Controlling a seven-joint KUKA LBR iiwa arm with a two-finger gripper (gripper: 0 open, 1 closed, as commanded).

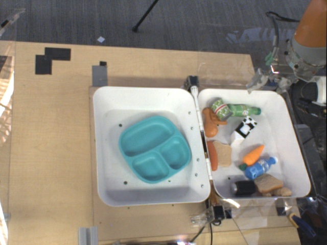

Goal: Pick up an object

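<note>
The tool (pixel 265 75) hovered over the far corner of the right bin (pixel 286 106), its grip impossible to tell, while the green bottle (pixel 236 109), carrot (pixel 253 155) and blue bottle (pixel 259 168) lay so crowded there that a descent risked nudging neighbours or closing on nothing.

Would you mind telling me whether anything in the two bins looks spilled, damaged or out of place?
Nothing stands out. The teal divided tray lies flat in the left bin, and the right bin holds a loose jumble of toy items, including a green bottle and a carrot, all inside its walls.
</note>
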